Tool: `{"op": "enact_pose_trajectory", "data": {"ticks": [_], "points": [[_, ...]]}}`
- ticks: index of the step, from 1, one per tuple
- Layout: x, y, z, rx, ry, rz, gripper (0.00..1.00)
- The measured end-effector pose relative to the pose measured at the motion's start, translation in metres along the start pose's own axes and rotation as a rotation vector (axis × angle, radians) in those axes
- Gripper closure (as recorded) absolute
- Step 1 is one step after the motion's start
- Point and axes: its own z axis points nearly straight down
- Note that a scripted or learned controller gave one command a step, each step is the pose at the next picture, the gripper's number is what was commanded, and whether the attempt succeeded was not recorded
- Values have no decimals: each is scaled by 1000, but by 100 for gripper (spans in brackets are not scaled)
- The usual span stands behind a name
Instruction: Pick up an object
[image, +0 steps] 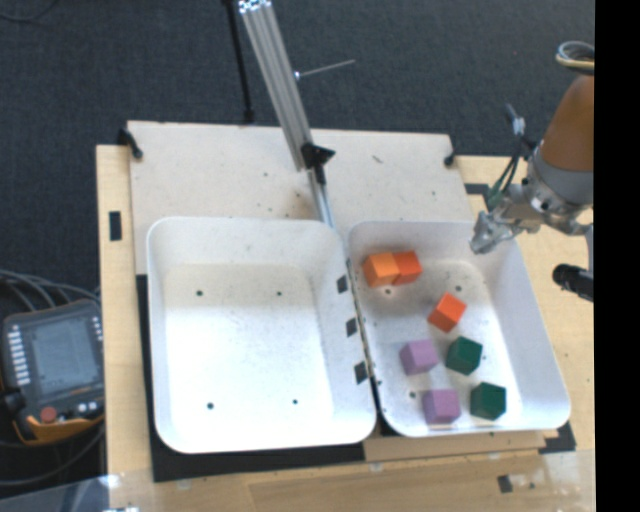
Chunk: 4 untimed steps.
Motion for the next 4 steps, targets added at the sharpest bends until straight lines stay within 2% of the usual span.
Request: {"op": "enact_pose_trajectory", "data": {"ticks": [1,3,4], "points": [[-2,0,1,6,0,-2,100],[111,-1,5,8,5,-2,100],[159,4,-11,5,4,-2,100]]}}
